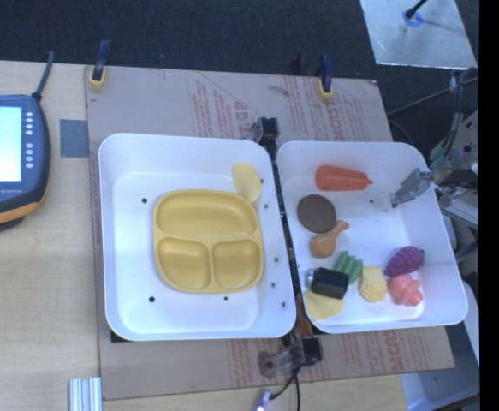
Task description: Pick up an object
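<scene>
Brown cardboard sheeting [223, 101], clamped at its far edge, covers the light wooden bench [26, 298] beneath two shallow white plastic bins set side by side and touching along a central seam. A grey-and-orange handheld control pendant with a lit screen [1, 157] rests on the bench at 9 o'clock, well apart from the bins.

Left bin [121, 229]: a yellow three-compartment plastic tray [208, 239] lies flat near the centre. A pale yellow rounded toy piece [247, 181] sits at the tray's 1 o'clock corner, touching or overlapping its rim.

Right bin [437, 311]: contents are toy items.
- An orange carrot-shaped piece [341, 178] lies at 12 o'clock.
- A dark brown flat disc [317, 213] lies at 10 o'clock.
- A tan drumstick-shaped piece [328, 241] lies just beside the disc, at its 5 o'clock.
- A green ridged piece [348, 265] lies near the centre bottom.
- A black rectangular block [328, 282] rests at 7 o'clock, overlapping a pale yellow flat piece [321, 305].
- A yellow corn-cob piece [372, 284] lies at 6 o'clock.
- A purple grape-cluster piece [404, 260] and an orange-pink lumpy piece [406, 290] lie at 5 o'clock, touching or nearly so.

The grey two-finger gripper [406, 192] enters at 3 o'clock and sits over bare bin floor at 2 o'clock in the right bin, near the carrot-shaped piece but apart from it. Nothing is visible between its tips. Finger spacing cannot be determined at this resolution.
</scene>
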Robot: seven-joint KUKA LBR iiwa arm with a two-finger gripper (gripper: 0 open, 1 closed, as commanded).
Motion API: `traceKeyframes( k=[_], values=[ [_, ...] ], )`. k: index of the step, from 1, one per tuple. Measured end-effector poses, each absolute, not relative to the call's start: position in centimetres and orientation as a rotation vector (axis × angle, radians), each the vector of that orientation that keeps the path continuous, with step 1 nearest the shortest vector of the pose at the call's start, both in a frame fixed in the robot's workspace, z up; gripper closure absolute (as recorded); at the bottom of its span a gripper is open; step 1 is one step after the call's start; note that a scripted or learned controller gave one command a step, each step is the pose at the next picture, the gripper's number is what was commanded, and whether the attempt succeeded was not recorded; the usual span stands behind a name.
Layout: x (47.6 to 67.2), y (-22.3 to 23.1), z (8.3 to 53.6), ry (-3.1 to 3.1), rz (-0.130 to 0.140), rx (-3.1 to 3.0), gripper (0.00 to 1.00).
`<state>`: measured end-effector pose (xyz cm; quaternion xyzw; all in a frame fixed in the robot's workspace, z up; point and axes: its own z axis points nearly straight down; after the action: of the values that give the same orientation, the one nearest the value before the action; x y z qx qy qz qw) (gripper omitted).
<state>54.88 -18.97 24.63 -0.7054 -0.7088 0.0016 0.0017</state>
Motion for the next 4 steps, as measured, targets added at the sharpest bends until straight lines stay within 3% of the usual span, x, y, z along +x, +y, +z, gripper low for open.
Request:
traceKeyframes(
  k=[1, 2, 3, 4],
  values=[
    [57.7, -9.9, 10.4, -2.225, 0.009, -2.209, 0.0],
    [53.2, -10.8, 9.1, -2.224, 0.007, -2.213, 0.0],
    [60.0, -11.7, 9.2, -2.223, 0.003, -2.217, 0.0],
    [64.0, -9.4, 10.3, -2.223, 0.002, -2.215, 0.0]
  ],
)
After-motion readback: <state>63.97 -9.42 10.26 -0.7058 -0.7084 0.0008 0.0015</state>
